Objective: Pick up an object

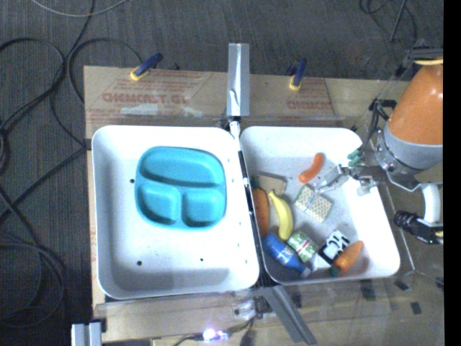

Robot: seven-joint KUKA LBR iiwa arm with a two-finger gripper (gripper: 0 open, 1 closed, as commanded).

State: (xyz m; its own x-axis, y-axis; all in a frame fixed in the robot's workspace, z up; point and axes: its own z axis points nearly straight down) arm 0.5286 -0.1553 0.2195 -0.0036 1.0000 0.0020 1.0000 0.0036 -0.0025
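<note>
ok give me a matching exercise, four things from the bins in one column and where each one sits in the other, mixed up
Things:
1. blue tray
2. banana
3. carrot
4. gripper

Places:
A. near right corner of the right bin
B. middle of the left bin
C. above the right bin's middle, by the checked block
D. right bin, near the divider

Pairs: 1-B, 2-D, 3-A, 4-C

A blue tray (181, 187) lies in the left bin (108, 265). Two clamps (145, 66) (296, 74) grip the bench's (101, 92) far edge. Black cables (36, 78) trail across what looks like carpet (302, 20).
</note>
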